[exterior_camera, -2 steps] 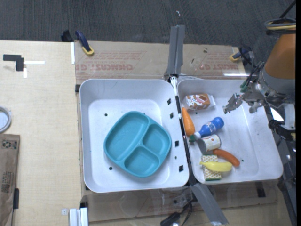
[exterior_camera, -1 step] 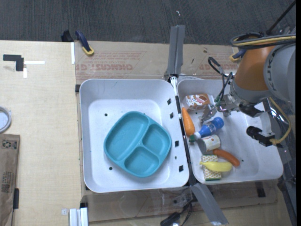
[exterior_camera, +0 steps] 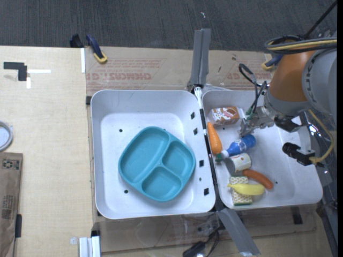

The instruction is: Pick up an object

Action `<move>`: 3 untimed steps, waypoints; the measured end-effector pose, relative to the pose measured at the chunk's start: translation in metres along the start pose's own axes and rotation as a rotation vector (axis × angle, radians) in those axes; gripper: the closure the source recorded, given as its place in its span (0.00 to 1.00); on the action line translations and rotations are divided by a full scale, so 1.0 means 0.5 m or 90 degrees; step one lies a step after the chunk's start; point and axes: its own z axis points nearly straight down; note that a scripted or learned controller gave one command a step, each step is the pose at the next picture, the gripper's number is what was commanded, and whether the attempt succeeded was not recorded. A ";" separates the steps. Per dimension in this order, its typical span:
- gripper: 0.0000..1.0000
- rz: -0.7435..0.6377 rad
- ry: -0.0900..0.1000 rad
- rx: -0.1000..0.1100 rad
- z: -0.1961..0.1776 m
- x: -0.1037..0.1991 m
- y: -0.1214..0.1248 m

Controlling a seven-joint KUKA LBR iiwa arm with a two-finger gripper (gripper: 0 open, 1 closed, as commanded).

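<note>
The right bin (exterior_camera: 289, 194) holds several small items. A blue and white bottle (exterior_camera: 239, 146) lies near its middle, next to an orange carrot (exterior_camera: 214, 138) along the left wall. A brown snack packet (exterior_camera: 225, 115) lies at the back. Toward the front are a grey can (exterior_camera: 238, 163), an orange sausage-shaped piece (exterior_camera: 259, 178), a yellow banana (exterior_camera: 247, 188) and a yellow-green sponge (exterior_camera: 240, 198). My gripper (exterior_camera: 248, 126) hangs low over the bin, just behind the blue bottle's cap end and to the right of the snack packet. I see nothing held in it.
The left bin (exterior_camera: 107, 116) holds a blue divided plate (exterior_camera: 156, 164). A grey divider post (exterior_camera: 201, 58) stands between the bins at the back. The arm's orange band (exterior_camera: 289, 82) and cables crowd the right bin's back right. Brown cardboard (exterior_camera: 134, 68) lies behind the bins.
</note>
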 end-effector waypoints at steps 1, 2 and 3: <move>0.00 0.000 0.000 0.000 0.000 0.000 0.000; 0.00 0.048 -0.001 -0.002 -0.145 -0.007 0.033; 0.00 0.011 -0.001 -0.002 0.011 -0.082 -0.015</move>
